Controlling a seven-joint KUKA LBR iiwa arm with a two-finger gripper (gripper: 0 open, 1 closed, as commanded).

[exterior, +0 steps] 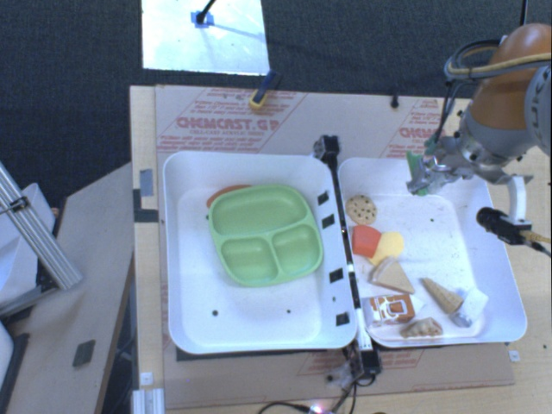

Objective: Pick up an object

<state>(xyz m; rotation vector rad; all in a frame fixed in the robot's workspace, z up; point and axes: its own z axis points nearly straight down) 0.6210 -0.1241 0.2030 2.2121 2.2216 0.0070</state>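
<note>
We see the arm reaching in from the right, its tool hanging over the far rim of the right bin, near that bin's far-left corner; we cannot tell whether the tool is open or closed, nothing visible in it; candidate objects all sit in the right bin's left and near part: a cookie close to the left wall, just below it a red block touching a yellow piece, then a sandwich wedge, a small orange packet and a pastry piece near the front rim, an ice-cream cone with a pale lump at its tip toward the front-right; the right bin's far and right floor is bare white with specks, so open room there, right under and beside the tool; a black cylindrical part on the arm hangs over the right rim; left bin holds a green divided tray with an orange thing peeking out under its far-left edge; bare floor around the tray on the near side; a black clipped divider runs where the two bins meet; both bins rest on the counter.
</note>
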